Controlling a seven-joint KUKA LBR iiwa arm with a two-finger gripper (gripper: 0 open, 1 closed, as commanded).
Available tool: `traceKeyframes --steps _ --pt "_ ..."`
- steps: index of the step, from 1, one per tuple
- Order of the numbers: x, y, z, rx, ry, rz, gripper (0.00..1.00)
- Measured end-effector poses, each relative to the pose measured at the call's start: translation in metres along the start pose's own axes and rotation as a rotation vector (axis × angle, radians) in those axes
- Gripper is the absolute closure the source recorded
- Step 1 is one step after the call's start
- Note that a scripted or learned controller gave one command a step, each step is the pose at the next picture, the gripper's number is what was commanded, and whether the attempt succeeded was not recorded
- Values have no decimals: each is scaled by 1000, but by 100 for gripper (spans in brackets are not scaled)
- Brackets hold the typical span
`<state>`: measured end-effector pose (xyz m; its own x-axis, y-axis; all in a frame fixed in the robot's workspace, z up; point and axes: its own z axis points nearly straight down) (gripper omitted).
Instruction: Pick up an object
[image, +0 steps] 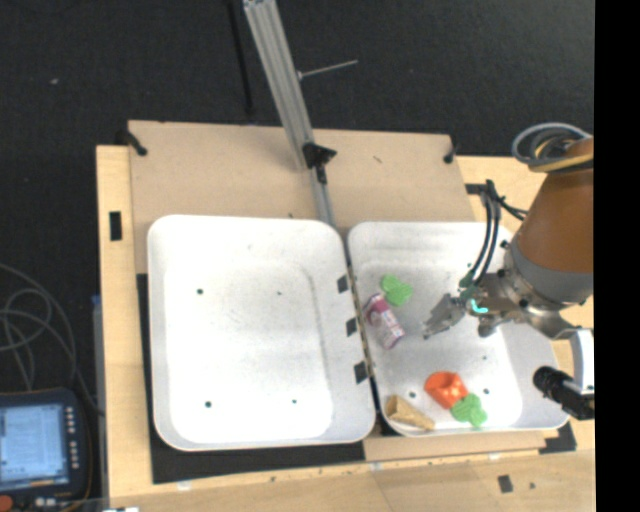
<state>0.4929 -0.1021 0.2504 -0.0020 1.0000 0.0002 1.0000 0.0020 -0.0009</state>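
camera view: one look down on the surface (250, 160) with two white bins side by side
claw: the claw (438, 320) hangs over the right bin (420, 245), tip pointing down and to the view's left; nothing sits between its fingers, and from here i cannot tell how far apart they stand
nearest thing: a small pink-and-white packet (384, 320), just beyond the claw's tip on the view's left, lying tilted close to the bin's inner wall
beside it: a green lump (397, 291), up and to the view's left of the claw
below the claw: an orange piece (445, 387) touching a second green piece (468, 410), with a tan wedge (408, 411) near the bin's front rim
handling guess: the packet looks light and a bit crinkly, likely slippery; i'd pinch it across its short side, at the middle
left bin: the left bin (250, 330) lies well apart from the claw
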Motion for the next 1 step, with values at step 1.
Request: traceKeyframes --steps 1 --pt "0 1 -2 -5 -1 4 0"
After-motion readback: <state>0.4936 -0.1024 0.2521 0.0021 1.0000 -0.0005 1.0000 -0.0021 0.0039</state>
